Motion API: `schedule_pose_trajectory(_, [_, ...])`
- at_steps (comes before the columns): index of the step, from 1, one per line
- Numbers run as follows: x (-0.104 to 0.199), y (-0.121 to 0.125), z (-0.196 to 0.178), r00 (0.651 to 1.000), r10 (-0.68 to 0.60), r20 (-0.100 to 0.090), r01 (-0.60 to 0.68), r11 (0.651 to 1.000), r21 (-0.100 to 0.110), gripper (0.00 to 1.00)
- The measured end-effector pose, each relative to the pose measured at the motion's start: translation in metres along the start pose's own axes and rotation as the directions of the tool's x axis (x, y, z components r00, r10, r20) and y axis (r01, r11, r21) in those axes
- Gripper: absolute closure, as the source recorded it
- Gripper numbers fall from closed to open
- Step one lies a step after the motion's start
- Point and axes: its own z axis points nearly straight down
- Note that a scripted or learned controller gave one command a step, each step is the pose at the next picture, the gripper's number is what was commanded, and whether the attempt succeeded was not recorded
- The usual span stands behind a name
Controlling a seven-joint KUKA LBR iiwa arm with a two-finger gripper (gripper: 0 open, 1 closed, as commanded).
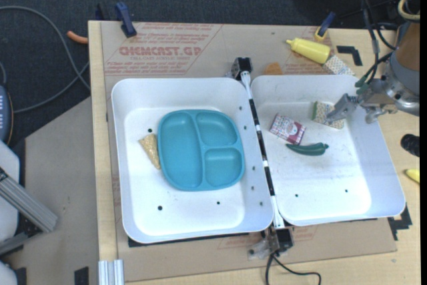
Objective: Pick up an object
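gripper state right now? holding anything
gripper: cannot be told; it sits at the right bin's far edge beside a small patterned block, with nothing seen in its grasp.

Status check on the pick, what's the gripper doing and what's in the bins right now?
Gripper low in right white bin, beside small patterned sponge block. Green pepper, red-white packet loose. Teal divided plate left bin.

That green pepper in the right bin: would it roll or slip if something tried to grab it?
The green pepper looks glossy and tapered, so it might slip from a pinch. Its curved shape probably makes it rock rather than roll far.
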Motion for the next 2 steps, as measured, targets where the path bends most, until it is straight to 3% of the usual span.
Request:
schedule_pose_trajectory(1, [0.071,0.002,0.116,1.0,-0.001,-0.001,0.001,1.0,0.001,0.0])
schedule_pose_trajectory(2, [0.082,-0.004,0.127,1.0,0.0,-0.001,0.0,1.0,0.003,0.0])
